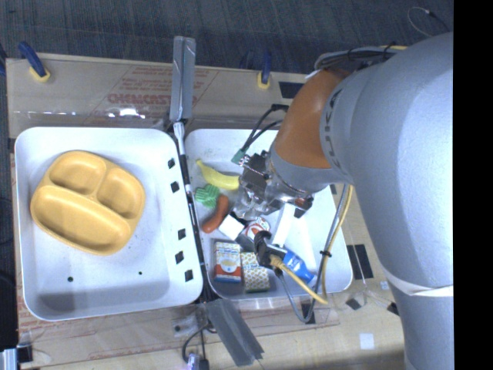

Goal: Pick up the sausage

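Note:
The sausage [215, 213] is a short orange-red link lying at a slant in the right bin [223, 139], near its left wall. A green toy vegetable [206, 196] touches its upper end. My gripper [248, 204] hangs just right of the sausage, low over the bin's middle, under the orange wrist band [304, 129]. The fingers point down toward the clutter, and the arm's bulk hides how they stand. Nothing shows between them.
A yellow banana [218, 177] lies behind the sausage. Small food boxes [226, 261] and a blue-capped item [299, 269] crowd the right bin's front. The left bin [154, 268] holds a yellow divided plate [87, 200]. A grey divider post [182, 83] stands between the bins.

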Motion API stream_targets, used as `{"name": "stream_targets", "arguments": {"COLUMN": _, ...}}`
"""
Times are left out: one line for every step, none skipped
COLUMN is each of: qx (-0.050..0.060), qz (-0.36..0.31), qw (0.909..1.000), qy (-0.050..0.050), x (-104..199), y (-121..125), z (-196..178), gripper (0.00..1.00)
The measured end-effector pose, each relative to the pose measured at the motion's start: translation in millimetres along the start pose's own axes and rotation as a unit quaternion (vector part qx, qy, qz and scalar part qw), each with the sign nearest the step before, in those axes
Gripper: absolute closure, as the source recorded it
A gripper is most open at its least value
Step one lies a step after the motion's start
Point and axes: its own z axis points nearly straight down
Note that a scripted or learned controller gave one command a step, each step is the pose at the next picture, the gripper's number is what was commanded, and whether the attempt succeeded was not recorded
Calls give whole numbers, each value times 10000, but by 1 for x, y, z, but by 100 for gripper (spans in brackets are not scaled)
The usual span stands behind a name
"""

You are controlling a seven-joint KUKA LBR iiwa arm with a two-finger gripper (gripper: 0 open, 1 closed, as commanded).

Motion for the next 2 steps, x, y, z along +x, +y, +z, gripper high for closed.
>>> {"name": "stream_targets", "arguments": {"qx": 1, "qz": 0, "qw": 10000, "qy": -1, "x": 0, "y": 0, "z": 0, "gripper": 0}}
{"name": "stream_targets", "arguments": {"qx": -33, "qz": 1, "qw": 10000, "qy": 5, "x": 104, "y": -30, "z": 9, "gripper": 0}}
